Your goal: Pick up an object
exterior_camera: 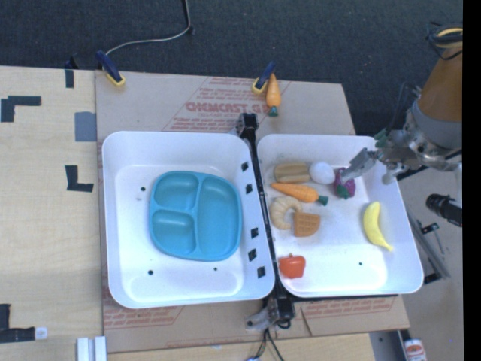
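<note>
Pincer (373,164), grip state unclear, hovers over right bin (391,277) holding banana (375,226), carrot (294,192).

The arm (440,89) is grey with a broad orange band above the wrist; the gripper (376,162) below it is grey metal with teal accents.

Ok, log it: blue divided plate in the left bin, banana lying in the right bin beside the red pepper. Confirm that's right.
One thing is wrong. The camera view shows the banana in the right bin, but well apart from the red pepper, which sits at the bin's near left corner; the banana lies alone by the right wall. The blue divided plate is in the left bin, as you said.
</note>
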Robot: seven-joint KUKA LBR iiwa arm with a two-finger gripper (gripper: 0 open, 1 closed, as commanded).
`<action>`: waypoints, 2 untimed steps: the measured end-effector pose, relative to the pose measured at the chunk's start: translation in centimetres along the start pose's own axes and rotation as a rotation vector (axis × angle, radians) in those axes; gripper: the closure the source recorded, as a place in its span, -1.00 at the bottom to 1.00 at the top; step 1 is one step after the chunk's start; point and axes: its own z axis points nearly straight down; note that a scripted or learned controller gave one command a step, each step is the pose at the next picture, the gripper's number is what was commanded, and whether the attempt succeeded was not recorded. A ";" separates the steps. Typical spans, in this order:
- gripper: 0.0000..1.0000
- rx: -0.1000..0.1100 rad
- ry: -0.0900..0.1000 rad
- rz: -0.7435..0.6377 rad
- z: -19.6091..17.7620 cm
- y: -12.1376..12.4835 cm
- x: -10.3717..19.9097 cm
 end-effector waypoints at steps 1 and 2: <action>-1.00 0.004 0.002 -0.001 12.8 3.0 4.9; -1.00 -0.003 0.000 -0.001 16.4 6.3 5.8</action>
